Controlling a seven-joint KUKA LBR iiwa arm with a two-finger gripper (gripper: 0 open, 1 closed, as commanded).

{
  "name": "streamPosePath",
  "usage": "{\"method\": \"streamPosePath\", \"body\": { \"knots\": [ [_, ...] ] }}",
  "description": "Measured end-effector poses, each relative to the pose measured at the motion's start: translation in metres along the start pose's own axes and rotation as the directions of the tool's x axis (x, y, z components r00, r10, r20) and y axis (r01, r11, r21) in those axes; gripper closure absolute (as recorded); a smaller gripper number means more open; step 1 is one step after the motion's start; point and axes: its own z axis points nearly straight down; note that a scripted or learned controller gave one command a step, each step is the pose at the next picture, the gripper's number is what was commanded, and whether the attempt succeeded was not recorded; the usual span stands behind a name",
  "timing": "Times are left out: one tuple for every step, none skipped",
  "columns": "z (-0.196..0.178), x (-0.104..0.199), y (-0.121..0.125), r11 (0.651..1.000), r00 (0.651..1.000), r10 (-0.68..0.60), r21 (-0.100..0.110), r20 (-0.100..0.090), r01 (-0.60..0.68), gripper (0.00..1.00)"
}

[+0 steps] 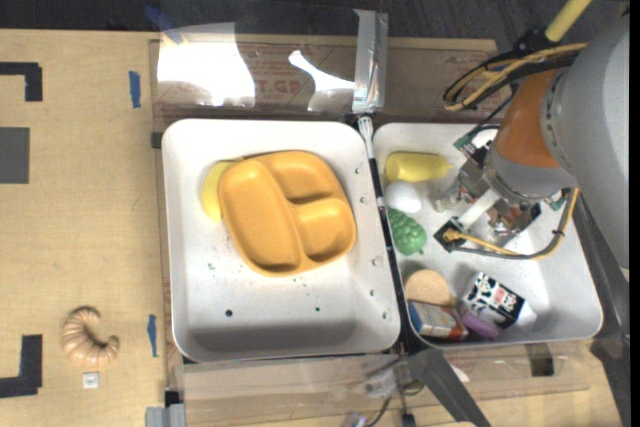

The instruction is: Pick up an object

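Several small things, a yellow block [415, 165], white ball [403, 198] and green toy [407, 233], crowd the right bin [572, 287], likely why the arm [530, 140] hangs there at centre right; whether its jaws are open or hold anything, I cannot tell.

The left bin [200, 310] has the orange divided tray [285, 210] over its middle and 12 o'clock, with a yellow piece [211, 187] poking out at 9. Bare floor runs from 4 round to 8. In the right bin [578, 287], a yellow block [415, 165], white ball [405, 198] and green lump [407, 233] line 11 to 9. A tan disc [430, 287] and black-and-white box [495, 298] crowd 8 to 6. The arm [530, 140] overhangs 12 to 2, and the floor is open at 3 to 4.
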Motion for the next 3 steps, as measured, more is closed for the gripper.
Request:
{"method": "streamPosePath", "body": {
  "knots": [
    [-0.001, -0.017, -0.002, 0.841, 0.841, -0.542, -0.002, -0.001, 0.542, 0.0],
    [0.0, 0.026, 0.054, 0.932, 0.932, -0.362, 0.027, 0.009, 0.361, 0.0],
    [0.0, 0.052, 0.05, 0.663, 0.663, -0.749, 0.006, 0.015, 0.749, 0.0]
  ]
}}
